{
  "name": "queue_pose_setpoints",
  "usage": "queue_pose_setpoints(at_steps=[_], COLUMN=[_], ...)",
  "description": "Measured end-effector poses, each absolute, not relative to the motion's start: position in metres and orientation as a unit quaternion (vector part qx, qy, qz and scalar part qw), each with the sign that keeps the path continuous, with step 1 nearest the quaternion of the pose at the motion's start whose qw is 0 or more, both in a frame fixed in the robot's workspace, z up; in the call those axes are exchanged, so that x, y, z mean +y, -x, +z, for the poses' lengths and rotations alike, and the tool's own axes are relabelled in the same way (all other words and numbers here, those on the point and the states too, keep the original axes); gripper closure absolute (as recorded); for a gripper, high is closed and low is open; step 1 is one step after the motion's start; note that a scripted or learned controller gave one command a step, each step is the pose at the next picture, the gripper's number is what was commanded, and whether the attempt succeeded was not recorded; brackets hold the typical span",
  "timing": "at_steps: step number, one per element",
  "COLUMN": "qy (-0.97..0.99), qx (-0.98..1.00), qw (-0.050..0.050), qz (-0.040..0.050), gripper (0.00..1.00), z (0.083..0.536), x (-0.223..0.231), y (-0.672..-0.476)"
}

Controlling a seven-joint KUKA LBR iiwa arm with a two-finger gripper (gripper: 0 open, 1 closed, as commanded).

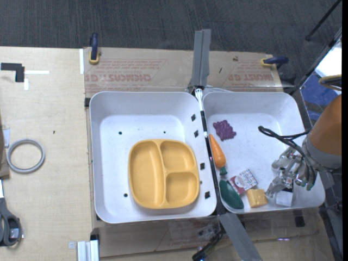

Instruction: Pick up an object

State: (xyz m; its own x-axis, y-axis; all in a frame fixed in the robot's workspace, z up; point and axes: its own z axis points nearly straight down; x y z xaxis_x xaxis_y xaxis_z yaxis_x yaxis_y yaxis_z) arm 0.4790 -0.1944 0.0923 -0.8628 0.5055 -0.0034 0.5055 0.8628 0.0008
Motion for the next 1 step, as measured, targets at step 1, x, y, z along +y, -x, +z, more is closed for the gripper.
queue_pose_setpoints(at_steps=[1], qy=[-0.409], qx=[0.913], qw=[0.0], qz=[-0.0006], gripper=[0.0], z=[0.0914], x=[-0.1646], y=[-0.5407])
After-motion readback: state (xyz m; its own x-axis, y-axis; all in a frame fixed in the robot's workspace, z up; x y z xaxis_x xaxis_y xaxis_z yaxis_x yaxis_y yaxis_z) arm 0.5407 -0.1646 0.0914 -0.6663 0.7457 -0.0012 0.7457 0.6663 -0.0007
